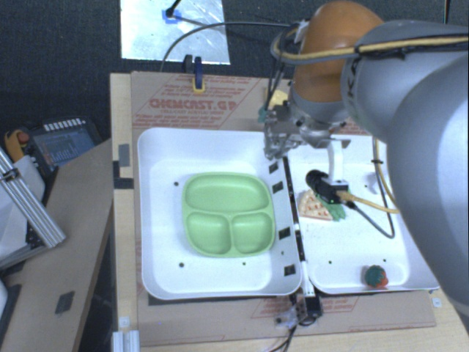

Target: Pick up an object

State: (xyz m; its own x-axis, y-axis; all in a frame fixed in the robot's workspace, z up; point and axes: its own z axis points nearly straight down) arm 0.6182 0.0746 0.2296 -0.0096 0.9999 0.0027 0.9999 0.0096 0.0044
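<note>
An orange, waffle-patterned wedge lies in the right bin, close to the wall it shares with the left bin. A small green piece touches the wedge's right side. A green-and-red ball sits near that bin's front edge. The left bin holds a green divided plate. The tool hangs over the far end of the shared wall. Whether it is apart or together cannot be told.
</note>
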